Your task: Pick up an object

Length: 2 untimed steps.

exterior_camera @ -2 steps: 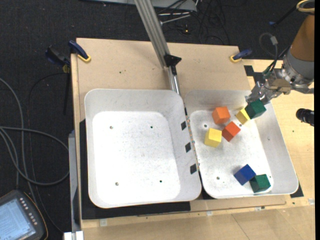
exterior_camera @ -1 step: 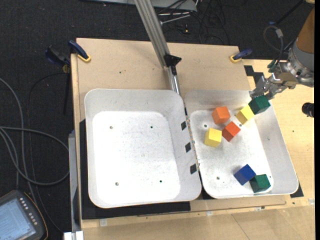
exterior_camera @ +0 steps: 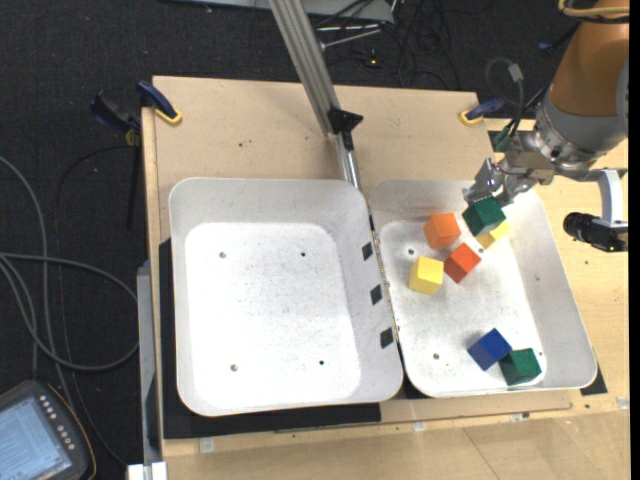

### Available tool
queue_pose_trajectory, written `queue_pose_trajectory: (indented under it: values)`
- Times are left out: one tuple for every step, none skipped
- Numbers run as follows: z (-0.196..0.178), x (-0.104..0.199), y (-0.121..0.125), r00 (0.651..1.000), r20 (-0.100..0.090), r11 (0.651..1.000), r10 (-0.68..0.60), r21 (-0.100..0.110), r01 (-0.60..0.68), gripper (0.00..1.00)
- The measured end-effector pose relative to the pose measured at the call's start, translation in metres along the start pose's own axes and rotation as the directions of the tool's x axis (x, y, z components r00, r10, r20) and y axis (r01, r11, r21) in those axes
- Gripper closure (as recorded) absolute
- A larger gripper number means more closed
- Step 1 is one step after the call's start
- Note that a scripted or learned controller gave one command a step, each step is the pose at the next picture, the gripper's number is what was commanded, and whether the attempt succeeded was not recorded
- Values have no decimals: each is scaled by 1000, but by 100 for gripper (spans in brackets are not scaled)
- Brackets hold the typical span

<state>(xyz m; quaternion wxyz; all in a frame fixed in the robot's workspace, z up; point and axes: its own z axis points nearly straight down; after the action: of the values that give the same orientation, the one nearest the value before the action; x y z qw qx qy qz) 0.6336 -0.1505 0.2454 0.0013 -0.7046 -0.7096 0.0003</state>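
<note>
Two white bins sit side by side on the desk (exterior_camera: 260,118), and all the action is in the right bin (exterior_camera: 560,298). The left bin (exterior_camera: 190,268) has nothing in it but speckles. The arm reaches in from the right, orange band up top, and its gripper (exterior_camera: 487,206) hangs over the far end of the right bin with a dark green cube (exterior_camera: 486,213) pinched between its fingers. It looks lifted clear of the bin floor, tilted a bit, which I'd put down to a corner-on grab.

Just below and right of it, a small yellow block (exterior_camera: 494,232) peeks out, partly hidden by the green one. Just to its left lie an orange block (exterior_camera: 441,230) and a red-orange cube (exterior_camera: 462,261), with a yellow cube (exterior_camera: 426,274) nearer the divider. That cluster is tight, so I reckon the program went for the piece on the outer edge, where fingers had room to close.

Down at the near end, a blue cube (exterior_camera: 489,348) and a second green cube (exterior_camera: 520,365) touch, well apart from the rest.

The grip looks slight to me; a tilted cube could slip.
</note>
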Motion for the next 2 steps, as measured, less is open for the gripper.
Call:
queue_pose_trajectory:
  values:
    - [10, 53, -1, 1000, 0, 1000, 0, 1, 0, 100]
    - [0, 106, -12, 1000, 0, 1000, -1, -1, 1, 100]
